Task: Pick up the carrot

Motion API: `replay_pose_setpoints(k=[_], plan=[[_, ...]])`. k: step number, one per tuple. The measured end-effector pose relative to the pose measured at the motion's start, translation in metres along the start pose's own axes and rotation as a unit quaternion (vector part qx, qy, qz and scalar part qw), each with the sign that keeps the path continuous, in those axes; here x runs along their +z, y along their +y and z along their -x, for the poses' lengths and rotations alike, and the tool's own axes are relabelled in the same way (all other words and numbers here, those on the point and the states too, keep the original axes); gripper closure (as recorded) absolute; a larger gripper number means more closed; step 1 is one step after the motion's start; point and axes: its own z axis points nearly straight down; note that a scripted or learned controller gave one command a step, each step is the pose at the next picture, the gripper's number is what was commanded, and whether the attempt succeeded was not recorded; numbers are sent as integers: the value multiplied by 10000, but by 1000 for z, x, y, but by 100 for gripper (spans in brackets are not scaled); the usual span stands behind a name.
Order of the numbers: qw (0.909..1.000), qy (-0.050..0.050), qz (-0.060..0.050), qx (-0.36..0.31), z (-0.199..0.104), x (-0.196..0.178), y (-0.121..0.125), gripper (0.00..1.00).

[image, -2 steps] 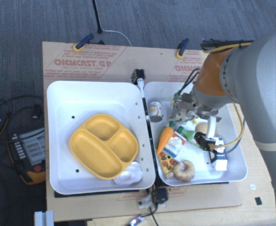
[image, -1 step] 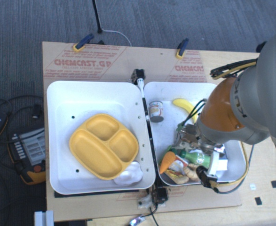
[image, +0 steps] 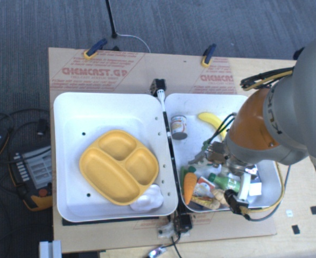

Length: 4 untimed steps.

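The left bin (image: 66,144) held a yellow divided plate (image: 120,165) with something white tucked at its five o'clock edge, well clear of the job. In the right bin (image: 279,184), the carrot (image: 190,186) lay against the bottom-left corner, close by the wall dividing the bins, its green top toward twelve o'clock. The gripper (image: 225,168) hovered at the carrot's two o'clock, over a clutter of packets; whether the claw was open or closed could not be told. The task looked to be in the approach, the carrot not yet grasped. The next move would call for shifting toward eight o'clock and descending. Room was tight: wall on one side, packets crowding the other. A banana (image: 210,120) and a small tin (image: 178,126) lay toward twelve o'clock, apart.
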Motion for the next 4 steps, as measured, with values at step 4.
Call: replay_pose_setpoints(k=[4], plan=[[9761, 11, -70, -2172, -65, -96, -38, 0]])
